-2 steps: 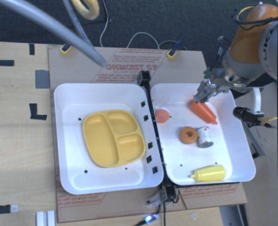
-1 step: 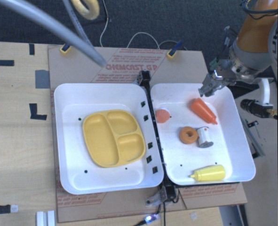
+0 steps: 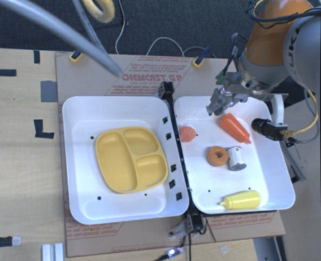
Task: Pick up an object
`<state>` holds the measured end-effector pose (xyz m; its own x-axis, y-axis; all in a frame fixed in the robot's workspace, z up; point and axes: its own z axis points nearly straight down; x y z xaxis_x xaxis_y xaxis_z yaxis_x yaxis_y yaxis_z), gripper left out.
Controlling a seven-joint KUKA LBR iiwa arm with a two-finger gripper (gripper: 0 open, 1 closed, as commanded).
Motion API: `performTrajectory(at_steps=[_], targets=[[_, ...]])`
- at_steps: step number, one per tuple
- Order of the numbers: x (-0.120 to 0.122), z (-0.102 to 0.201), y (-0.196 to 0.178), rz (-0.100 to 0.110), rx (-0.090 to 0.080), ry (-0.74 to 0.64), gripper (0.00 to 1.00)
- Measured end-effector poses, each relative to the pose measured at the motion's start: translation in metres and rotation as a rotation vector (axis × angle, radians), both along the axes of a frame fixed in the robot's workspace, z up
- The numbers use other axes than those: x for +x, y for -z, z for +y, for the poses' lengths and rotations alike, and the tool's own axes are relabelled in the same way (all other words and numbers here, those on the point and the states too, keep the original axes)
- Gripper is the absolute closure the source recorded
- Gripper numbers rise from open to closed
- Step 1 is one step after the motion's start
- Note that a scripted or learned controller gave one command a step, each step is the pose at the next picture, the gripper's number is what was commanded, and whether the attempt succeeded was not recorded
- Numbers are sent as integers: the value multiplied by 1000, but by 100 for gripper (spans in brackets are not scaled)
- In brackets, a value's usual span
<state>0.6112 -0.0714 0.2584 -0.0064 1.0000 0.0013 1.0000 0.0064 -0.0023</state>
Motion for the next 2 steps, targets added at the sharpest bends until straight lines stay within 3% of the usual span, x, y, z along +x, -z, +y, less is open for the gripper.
performTrajectory(at_steps=[2], targets=[[11,112,19,-1,0,-1,100]])
